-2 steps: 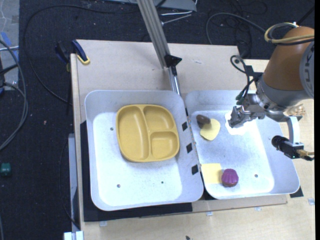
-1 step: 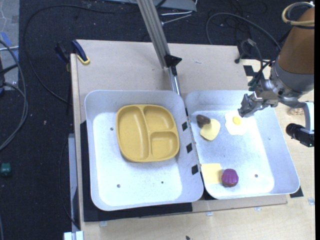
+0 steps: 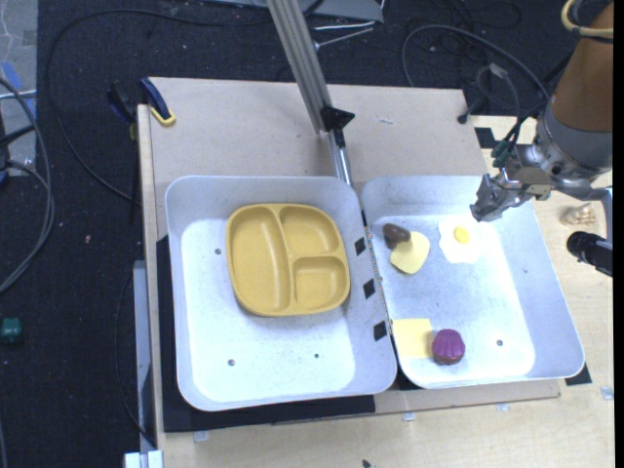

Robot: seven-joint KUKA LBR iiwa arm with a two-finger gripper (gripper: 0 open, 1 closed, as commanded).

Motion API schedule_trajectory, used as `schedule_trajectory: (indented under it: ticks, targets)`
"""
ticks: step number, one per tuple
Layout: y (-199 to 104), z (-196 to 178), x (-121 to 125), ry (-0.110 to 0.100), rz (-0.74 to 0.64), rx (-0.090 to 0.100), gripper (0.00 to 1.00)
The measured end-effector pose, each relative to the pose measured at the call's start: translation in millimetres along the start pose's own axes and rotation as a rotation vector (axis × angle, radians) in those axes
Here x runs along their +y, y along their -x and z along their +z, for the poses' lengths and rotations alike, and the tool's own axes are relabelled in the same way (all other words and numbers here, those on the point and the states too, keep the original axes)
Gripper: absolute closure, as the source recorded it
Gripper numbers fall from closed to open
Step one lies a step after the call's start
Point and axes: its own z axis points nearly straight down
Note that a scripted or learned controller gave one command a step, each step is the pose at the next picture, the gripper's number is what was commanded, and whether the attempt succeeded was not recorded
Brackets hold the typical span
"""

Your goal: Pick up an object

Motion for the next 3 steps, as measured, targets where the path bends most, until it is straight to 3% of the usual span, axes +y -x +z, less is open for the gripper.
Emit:
schedule_trajectory:
  ticks: [3]
  targets:
    - [-146.8, 24.3, 19.2, -0.003, -0.005, 0.002, 1.00]
